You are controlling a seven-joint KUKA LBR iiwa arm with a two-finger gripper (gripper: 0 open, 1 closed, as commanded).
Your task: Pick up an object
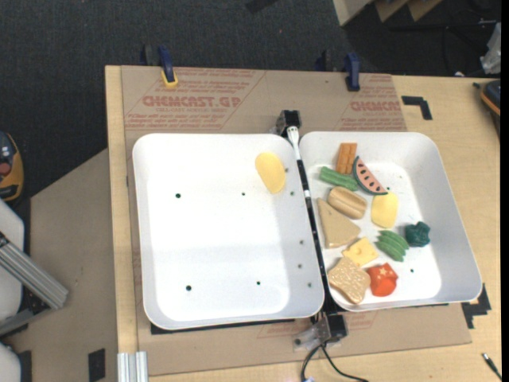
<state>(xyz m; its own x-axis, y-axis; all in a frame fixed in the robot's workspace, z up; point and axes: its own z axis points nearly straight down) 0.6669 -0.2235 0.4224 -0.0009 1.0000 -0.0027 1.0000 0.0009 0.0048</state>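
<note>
Two shallow white bins sit side by side on a brown board clamped w/ 2 blue clips at the back.

Left bin (159, 237) holds 1 item: a yellow lemon-like piece (270, 172), smooth, oval, pale yellow, lying near the bin's back right corner, just beside the divider between the bins.

Right bin (445, 213) holds the rest, all toy food, 10 pcs clustered toward its left and middle:
- 1 orange carrot (346, 157), at the back, roughly upright in view
- 1 green bean pod (339, 178), touching the carrot's near end
- 1 watermelon slice (369, 177), red w/ dark rind, just right of the pod
- 1 tan bread roll (347, 203)
- 1 yellow pepper-like piece (385, 210), beside the roll
- 1 beige wedge (337, 228), flat, triangular
- 1 yellow cheese chunk (361, 252)
- 1 green ridged veg (391, 244)
- 1 dark green broccoli (417, 233), rightmost
- 1 speckled bread slice (347, 280), touching 1 red tomato (382, 280), both nearest the front rim

Claw state: cannot tell.
</note>
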